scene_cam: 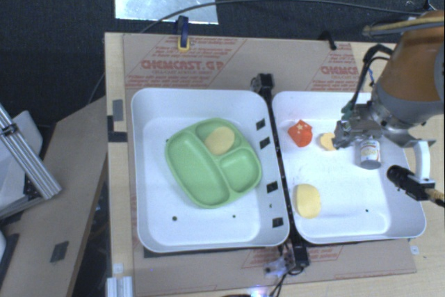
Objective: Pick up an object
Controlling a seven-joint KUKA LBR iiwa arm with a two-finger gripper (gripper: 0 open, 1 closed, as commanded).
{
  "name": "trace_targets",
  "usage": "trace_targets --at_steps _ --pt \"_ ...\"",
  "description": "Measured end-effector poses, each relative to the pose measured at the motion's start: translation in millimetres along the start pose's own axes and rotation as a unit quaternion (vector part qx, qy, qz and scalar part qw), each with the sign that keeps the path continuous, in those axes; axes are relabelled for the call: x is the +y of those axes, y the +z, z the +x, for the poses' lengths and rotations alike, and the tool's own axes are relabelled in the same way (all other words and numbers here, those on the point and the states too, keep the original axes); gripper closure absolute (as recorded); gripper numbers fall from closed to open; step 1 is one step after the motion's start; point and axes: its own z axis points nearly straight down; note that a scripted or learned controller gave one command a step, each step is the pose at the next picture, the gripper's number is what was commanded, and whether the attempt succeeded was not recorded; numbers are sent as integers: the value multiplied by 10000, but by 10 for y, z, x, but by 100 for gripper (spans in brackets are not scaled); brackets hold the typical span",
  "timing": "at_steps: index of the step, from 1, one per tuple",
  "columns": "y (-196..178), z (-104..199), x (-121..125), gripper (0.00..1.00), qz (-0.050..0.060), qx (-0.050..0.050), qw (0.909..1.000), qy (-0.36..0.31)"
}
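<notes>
My gripper hangs low over the right bin, at its upper middle. Its tip is right beside a small yellow piece, touching or nearly touching its right side. A red, strawberry-like object lies just left of that piece. Lower in the same bin rests a bigger yellow lump. A small silver cylinder sits just below and right of the gripper, partly under the wrist.
The left bin holds a green divided plate with a yellow object in its top compartment. A black divider with clips runs between the bins. The arm's grey and orange body covers the right bin's upper right corner.
</notes>
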Motion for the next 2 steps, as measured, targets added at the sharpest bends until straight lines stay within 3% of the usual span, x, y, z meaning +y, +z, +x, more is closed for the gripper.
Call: trace_targets --at_steps 2 --pt "37 1020 315 100 -3 0 10000 2"
